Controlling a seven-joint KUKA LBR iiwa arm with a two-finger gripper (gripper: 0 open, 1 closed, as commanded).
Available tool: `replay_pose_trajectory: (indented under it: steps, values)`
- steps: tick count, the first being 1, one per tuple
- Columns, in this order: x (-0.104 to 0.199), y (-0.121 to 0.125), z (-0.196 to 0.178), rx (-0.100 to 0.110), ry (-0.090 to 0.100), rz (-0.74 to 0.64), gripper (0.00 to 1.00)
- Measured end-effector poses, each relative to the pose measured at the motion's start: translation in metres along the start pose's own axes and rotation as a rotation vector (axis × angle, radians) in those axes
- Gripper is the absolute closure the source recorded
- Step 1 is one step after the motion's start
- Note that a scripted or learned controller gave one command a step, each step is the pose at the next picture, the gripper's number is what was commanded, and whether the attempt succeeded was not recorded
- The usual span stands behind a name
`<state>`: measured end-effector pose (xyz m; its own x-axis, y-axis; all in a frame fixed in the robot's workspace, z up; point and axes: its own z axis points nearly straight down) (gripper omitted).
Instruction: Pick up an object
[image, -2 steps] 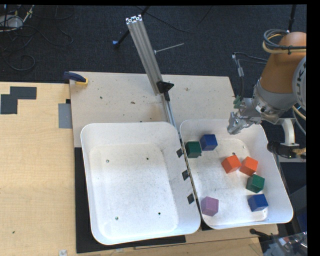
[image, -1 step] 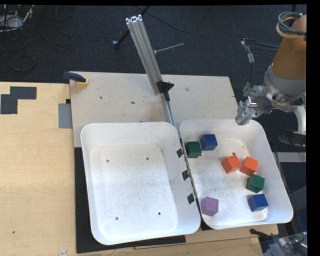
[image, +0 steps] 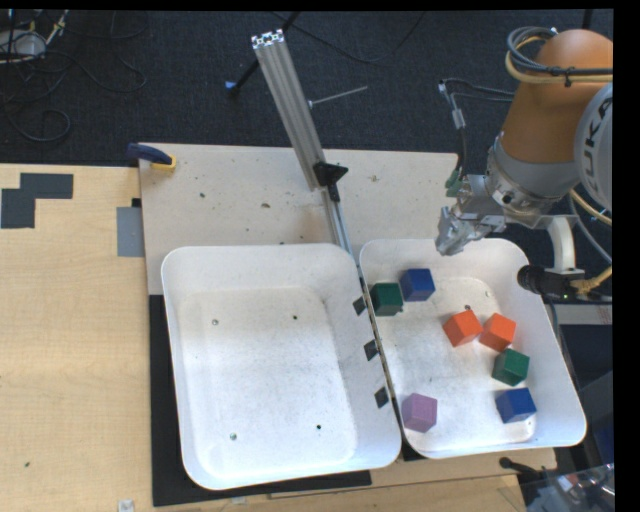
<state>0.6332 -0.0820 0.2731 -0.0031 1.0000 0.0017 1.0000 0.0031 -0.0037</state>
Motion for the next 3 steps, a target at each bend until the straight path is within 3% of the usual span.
replay_pose_trajectory:
  steps: [2, 3]
  values:
    - [0.099, 0.015, 0.034, 0.001, -0.002, 0.001, 1.0]
    - [0.16, 0.024, 0.035, -0.002, 0.0, -0.001, 1.0]
